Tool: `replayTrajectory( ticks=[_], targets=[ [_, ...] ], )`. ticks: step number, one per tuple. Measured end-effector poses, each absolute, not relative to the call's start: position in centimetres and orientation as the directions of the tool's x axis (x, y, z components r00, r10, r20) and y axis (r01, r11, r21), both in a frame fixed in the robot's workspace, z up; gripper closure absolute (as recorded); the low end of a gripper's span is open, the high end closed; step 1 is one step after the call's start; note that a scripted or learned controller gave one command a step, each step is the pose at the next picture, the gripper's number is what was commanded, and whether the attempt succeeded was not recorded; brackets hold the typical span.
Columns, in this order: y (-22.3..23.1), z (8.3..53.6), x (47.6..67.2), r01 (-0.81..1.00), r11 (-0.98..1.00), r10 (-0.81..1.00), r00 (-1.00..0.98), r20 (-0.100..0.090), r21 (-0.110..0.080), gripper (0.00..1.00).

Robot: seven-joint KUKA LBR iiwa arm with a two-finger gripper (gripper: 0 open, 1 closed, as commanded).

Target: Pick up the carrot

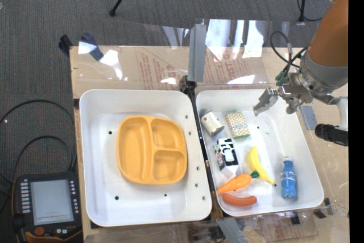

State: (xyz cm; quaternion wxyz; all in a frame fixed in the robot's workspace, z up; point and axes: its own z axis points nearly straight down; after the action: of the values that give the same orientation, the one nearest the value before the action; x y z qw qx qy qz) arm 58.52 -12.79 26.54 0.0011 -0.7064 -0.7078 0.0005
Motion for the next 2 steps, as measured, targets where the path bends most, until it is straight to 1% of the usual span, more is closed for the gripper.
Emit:
replayTrajectory(
  ticks=[1, 2],
  targets=[
    [-14.3, 18.6, 54.2, 0.998, 0.070, 0.998, -0.070, 0.002, -0.005, 0.00],
    [-14.2, 8.6, 54.6, 0.986, 0.167, 0.986, -0.167, 0.003, -0.003, 0.00]
  ],
)
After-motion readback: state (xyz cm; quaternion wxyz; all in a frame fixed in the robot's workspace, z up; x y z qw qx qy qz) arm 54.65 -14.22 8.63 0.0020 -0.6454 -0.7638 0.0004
